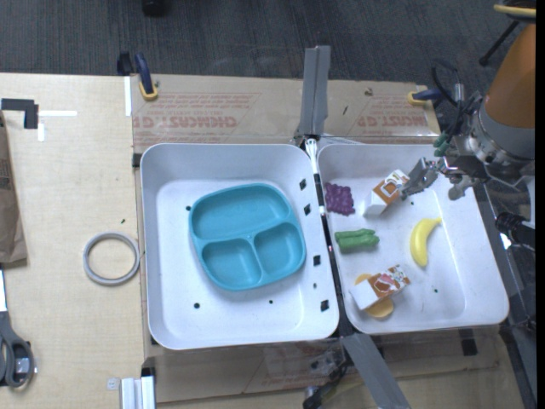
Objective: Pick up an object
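Tool (pixel 423 177) hangs w/ fingers spread beside the carton (pixel 391 187), nothing pinched — should centre over it & drop straight.

A light wooden bench top (pixel 68 194) carried two shallow white plastic bins side by side. The left white bin (pixel 162 254) held a turquoise plastic tray with three compartments (pixel 247 235), lying flat near its middle. Left of this bin, a grey ring of tape (pixel 111 257) lay on the wood, well apart from the bin wall. A pair of scissors with grey handles (pixel 13 358) lay at the left edge, below the ring. Behind the bins stood a brown cardboard sheet with red print (pixel 213 116), with a blue and yellow clamp (pixel 145 77) at its left corner. A grey metal bar (pixel 315 88) rose between the bins at the back.
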Robot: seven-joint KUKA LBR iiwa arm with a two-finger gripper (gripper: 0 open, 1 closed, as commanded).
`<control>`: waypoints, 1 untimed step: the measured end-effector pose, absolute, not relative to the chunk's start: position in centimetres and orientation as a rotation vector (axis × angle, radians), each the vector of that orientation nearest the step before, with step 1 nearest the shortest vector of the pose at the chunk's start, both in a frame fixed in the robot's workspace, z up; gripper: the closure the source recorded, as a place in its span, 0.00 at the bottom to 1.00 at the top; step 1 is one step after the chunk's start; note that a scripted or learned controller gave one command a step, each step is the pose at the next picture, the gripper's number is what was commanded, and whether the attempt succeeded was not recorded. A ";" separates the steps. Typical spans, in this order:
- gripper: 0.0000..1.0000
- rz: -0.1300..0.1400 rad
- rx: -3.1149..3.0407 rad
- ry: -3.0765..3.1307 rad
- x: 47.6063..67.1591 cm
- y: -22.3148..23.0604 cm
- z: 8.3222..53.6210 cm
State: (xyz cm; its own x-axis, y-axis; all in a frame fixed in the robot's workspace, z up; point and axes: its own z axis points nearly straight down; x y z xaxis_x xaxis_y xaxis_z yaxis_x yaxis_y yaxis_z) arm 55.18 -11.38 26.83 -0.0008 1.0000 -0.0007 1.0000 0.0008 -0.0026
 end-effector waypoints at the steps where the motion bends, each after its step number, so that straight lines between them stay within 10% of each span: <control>1: 0.00 0.005 -2.556 -1.822 55.0 -12.3 11.3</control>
